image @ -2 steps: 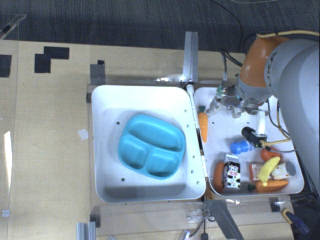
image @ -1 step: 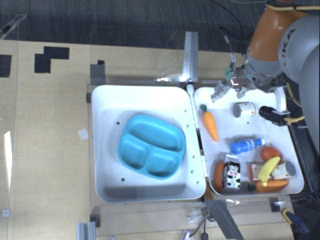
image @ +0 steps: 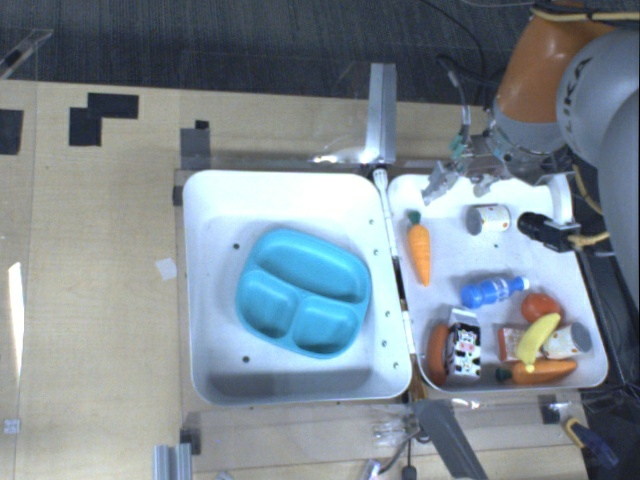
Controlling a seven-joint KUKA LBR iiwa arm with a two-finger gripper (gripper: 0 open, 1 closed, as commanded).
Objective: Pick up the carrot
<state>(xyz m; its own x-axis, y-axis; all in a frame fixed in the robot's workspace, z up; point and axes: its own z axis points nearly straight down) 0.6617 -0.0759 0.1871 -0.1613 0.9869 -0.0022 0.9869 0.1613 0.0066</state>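
- Your carrot (image: 420, 252) is lying in the right bin (image: 592, 298), hard against its left wall at about 10 o'clock from the bin's middle. Green top points to 12, tip to 6.
- It sits lengthwise along that wall, so I'd guess you want the fingers closing across it, not end to end. The wall may crowd one finger.
- The end effector (image: 447, 178) hangs over the bin's top edge, at roughly 1 o'clock from the carrot and apart from it. Nothing is between the fingers that I can see, but whether they're spread or pinched I honestly can't tell.
- The carrot has bare floor around it, which helps. The blue bottle (image: 493, 291) is near its tip at 4 o'clock, and the small grey cylinder (image: 489, 219) is off at 2 o'clock.
- The rest of the clutter is piled at the bin's 6 o'clock end, well clear.
- The left bin (image: 215, 208) carries a blue divided tray (image: 303, 290), not part of this job.
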